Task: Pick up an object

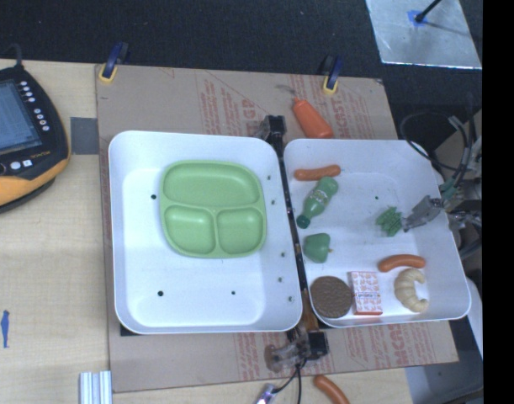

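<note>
The right bin [370,154] holds several toy foods: a green bottle [317,200], a green pepper [316,246], a piece of broccoli [389,220], two sausages [317,172] [401,262], a croissant [410,289], a red and white box [365,293] and a brown round cookie [331,296]. My gripper [418,214] reaches in low over the bin's right rim, its tip just right of the broccoli. Nothing shows held in it. Most of the arm is hidden at the right.
The left bin [139,293] holds a green divided plate [213,208]. An orange carrot [311,119] lies behind the bins and another sausage [332,387] in front. A control pendant [21,137] sits at far left. Cables [458,162] hang by the right rim.
</note>
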`<move>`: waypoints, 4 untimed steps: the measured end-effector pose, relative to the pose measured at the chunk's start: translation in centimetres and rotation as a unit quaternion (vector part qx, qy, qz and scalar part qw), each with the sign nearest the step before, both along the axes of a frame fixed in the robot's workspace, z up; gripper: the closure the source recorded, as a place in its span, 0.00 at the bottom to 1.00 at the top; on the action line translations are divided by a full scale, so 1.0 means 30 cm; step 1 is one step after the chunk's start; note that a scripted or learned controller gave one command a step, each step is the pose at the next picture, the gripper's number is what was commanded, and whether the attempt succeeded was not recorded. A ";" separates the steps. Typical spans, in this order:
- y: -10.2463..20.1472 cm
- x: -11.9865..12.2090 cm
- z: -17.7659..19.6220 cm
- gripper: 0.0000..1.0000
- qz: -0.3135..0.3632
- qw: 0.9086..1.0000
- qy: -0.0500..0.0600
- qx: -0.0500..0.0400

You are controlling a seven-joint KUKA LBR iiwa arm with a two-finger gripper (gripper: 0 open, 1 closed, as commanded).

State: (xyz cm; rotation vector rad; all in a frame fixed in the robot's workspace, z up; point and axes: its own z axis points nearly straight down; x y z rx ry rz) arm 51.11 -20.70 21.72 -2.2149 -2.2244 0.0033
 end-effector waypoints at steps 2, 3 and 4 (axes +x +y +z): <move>0.060 0.211 -0.419 0.00 0.001 1.000 0.002 0.000; 0.057 0.211 -0.385 1.00 0.002 1.000 0.003 0.000; 0.156 0.112 -0.152 1.00 0.000 1.000 -0.001 0.000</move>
